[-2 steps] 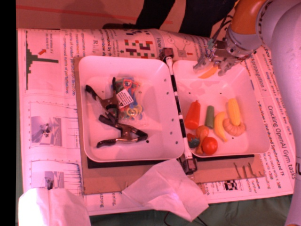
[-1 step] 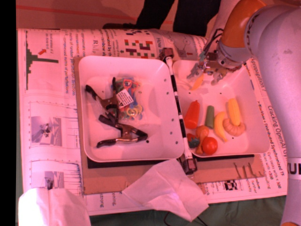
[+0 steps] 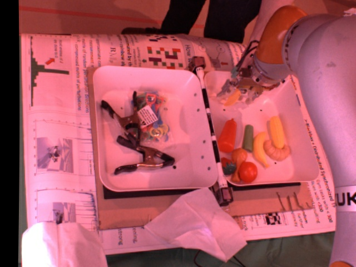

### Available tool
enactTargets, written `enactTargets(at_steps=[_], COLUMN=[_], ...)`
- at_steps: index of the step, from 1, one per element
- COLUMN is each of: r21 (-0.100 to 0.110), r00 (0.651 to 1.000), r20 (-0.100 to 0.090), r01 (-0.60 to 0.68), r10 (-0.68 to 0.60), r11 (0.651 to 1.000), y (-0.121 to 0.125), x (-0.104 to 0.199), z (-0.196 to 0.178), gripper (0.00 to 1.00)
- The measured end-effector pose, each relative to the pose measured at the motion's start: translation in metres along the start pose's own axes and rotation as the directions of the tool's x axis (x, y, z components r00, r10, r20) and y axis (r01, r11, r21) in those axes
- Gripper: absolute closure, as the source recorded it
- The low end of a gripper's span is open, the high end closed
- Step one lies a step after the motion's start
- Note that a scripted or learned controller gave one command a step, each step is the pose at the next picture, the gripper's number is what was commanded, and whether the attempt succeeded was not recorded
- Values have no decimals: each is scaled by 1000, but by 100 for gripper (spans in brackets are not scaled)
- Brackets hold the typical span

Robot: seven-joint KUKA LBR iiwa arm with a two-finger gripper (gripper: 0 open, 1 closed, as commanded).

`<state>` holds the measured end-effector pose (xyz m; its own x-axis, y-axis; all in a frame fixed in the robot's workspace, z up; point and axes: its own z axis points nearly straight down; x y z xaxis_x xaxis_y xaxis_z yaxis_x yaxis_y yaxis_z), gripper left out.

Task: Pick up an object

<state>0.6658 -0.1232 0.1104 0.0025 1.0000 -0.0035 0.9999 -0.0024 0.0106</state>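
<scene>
Fingers: state cannot be told; the gripper [image 3: 236, 90] sits at the right bin's [image 3: 297, 102] far-left corner over a small yellow piece [image 3: 232, 98]. Smooth plastic vegetables [image 3: 256, 146] crowd the near edge.

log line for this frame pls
phase: reach | gripper: low in right bin, far corner, at a small yellow item | grasp: unclear | left bin: untouched

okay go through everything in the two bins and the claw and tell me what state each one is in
Claw: low over the right bin's far corner, above a small yellow piece; grip unclear.
Pliers: lying flat in the left bin, handles spread.
Bag of rings: sealed, lying beside the pliers.
Red pepper: lying in the right bin.
Tomato: resting near that bin's near edge.
Banana: lying flat.
</scene>
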Motion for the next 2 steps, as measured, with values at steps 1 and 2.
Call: enactTargets(at_steps=[1,2], r21=[-3,-3], r00=[1000,1000], r20=[2,0], r01=[-3,-1], r10=[3,1], r11=[1000,1000], y=[1,4], x=[-1,-6], z=[-11,-79], gripper=[100,100])
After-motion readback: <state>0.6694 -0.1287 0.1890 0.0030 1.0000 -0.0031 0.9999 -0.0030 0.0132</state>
